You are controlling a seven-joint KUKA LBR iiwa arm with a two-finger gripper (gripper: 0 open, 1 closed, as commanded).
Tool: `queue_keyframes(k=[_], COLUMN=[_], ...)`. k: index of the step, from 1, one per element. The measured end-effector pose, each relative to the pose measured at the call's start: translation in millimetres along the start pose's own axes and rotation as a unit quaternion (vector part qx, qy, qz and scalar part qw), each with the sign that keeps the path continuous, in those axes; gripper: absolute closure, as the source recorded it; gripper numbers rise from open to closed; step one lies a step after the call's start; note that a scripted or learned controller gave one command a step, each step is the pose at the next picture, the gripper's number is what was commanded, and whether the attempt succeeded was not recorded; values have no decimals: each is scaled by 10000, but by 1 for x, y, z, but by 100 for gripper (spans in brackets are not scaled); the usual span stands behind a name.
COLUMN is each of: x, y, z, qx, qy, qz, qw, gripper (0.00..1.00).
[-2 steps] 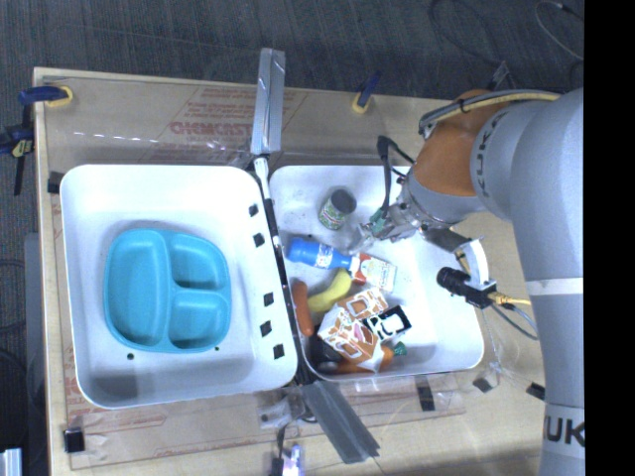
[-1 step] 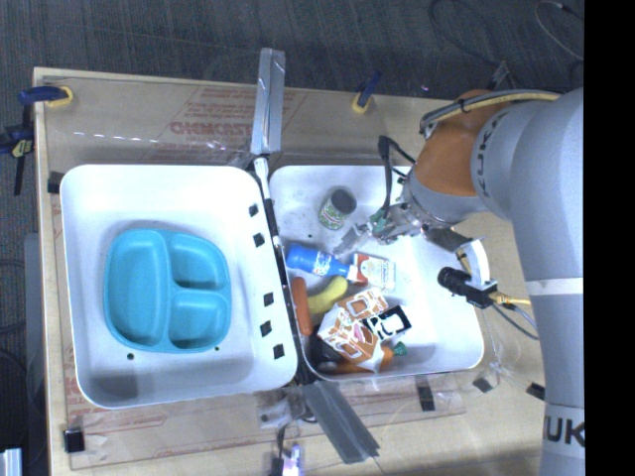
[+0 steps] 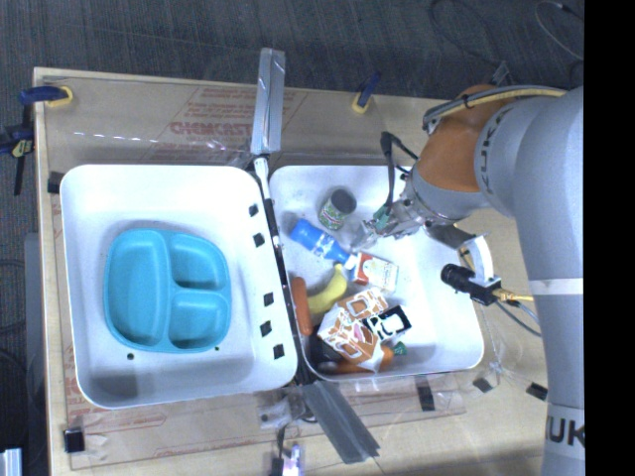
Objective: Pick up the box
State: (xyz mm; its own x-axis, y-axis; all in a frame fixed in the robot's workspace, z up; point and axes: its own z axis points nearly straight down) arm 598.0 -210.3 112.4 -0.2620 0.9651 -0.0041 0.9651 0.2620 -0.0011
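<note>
Two white bins stand side by side: the left bin (image 3: 79,266) holds one blue tray (image 3: 167,288), the right bin (image 3: 446,335) holds one box (image 3: 375,270) near its middle, one can (image 3: 337,207), one bottle (image 3: 319,241), one banana (image 3: 329,291), and the gripper (image 3: 382,222), whose opening I cannot tell.
</note>
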Motion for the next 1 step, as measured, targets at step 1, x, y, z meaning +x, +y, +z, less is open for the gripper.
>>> queue_keyframes(k=[1], x=[0], y=[0], z=[0], qx=[0], qy=[-2], qz=[-1], qw=[10000], gripper=[0])
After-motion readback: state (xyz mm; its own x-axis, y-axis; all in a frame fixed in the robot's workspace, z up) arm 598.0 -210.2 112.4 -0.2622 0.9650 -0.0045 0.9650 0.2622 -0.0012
